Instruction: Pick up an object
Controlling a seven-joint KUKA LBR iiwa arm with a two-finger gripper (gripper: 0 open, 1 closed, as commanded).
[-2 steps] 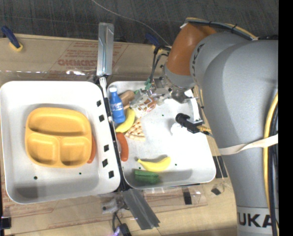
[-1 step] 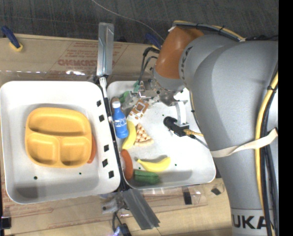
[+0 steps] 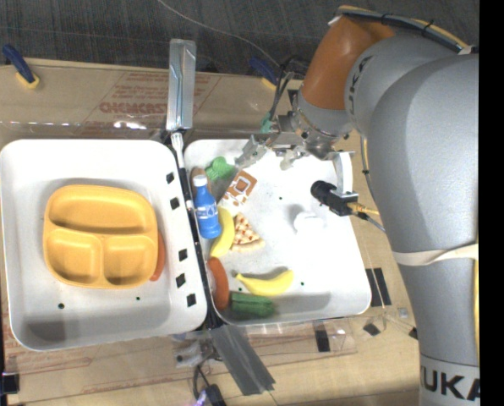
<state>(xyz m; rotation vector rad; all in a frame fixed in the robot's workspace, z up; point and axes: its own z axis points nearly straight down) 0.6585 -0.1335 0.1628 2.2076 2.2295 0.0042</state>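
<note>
Overhead view of the two-bin bench. The gripper (image 3: 273, 149) hangs over the far edge of the right bin (image 3: 347, 260), its fingers spread apart with nothing between them. Just below and to the left of the gripper lie a green object (image 3: 219, 170) and a waffle-patterned piece (image 3: 240, 187); further below stand a blue bottle (image 3: 205, 210), a yellow banana (image 3: 222, 235) and a pizza slice (image 3: 247, 233). Well below the gripper, at the bin's near edge, rest a second banana (image 3: 267, 282), a green vegetable (image 3: 252, 306) and a red item (image 3: 218, 282). The left bin (image 3: 24, 303) bears a yellow divided tray (image 3: 100, 235).
</note>
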